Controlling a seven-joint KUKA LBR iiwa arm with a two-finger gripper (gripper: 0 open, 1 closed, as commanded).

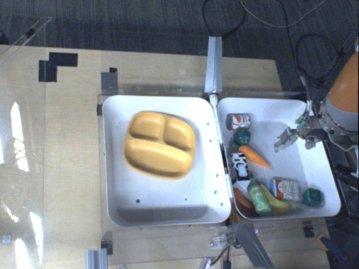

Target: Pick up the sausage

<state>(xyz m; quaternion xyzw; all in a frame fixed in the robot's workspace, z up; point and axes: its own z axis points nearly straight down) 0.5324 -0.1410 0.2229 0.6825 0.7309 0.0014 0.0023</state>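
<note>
Lying in the front left corner of the right bin point(322, 167), the sausage point(242, 199) shows as a short reddish-brown curved piece pressed against the bin wall, partly covered by a green bottle point(258, 199) and a yellow banana point(276, 202). Just behind it stands a black-and-white carton point(240, 165), then an orange carrot point(254, 156), a dark green item point(242, 137) and a red-and-white can point(239, 120). A small printed box point(285, 188) and a green round object point(312, 196) sit nearer the right side. End effector point(293, 137) hovers above the bin's bare middle, well apart from the sausage, fingers spread and grasping nothing. Left bin point(118, 195) holds a yellow divided tray point(160, 144).
</note>
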